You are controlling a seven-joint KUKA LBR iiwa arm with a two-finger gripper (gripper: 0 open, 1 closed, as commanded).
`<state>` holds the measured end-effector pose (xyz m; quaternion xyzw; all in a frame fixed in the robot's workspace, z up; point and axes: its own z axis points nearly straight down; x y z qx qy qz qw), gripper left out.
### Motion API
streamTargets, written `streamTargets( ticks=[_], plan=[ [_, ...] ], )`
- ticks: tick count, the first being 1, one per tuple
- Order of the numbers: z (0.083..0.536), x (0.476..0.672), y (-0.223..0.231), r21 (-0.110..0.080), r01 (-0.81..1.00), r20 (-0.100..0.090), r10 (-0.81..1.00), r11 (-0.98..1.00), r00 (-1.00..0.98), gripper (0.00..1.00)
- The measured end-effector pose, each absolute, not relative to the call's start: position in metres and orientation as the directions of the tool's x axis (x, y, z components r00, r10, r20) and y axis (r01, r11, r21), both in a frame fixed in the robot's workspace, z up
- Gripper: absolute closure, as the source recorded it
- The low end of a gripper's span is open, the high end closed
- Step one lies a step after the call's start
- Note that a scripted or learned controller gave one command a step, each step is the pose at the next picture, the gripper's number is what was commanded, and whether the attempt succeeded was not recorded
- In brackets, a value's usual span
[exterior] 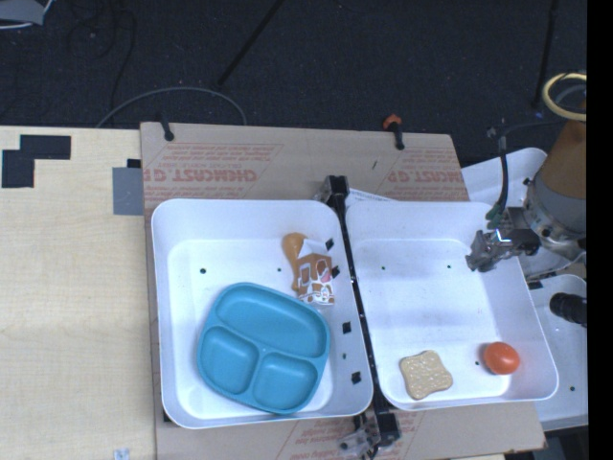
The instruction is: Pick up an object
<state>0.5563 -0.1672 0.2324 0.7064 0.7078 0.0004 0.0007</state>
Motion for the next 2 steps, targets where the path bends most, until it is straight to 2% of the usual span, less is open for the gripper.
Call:
streamTargets(
  ticks=[2],
  plan=[
    [0.245, 0.567, -0.061, -0.002, 1.0, 0.002, 1.0, 0.005, -0.005, 1.0]
  ],
)
